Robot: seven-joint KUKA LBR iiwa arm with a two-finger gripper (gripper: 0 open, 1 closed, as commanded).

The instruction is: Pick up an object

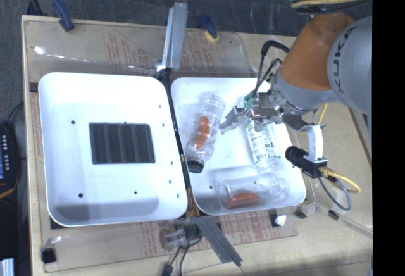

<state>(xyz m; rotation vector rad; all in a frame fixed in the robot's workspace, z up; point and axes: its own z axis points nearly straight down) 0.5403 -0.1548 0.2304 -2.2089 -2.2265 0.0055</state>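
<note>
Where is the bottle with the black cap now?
The bottle with the black cap lies in the right bin, near its left wall, left of the gripper.

Arm (329,59) cut off at frame's right edge. Its wrist hides upper right corner of right bin (190,142). Bottle label (261,142) text too small to read. Dark device (5,154) cut by left edge.
</note>
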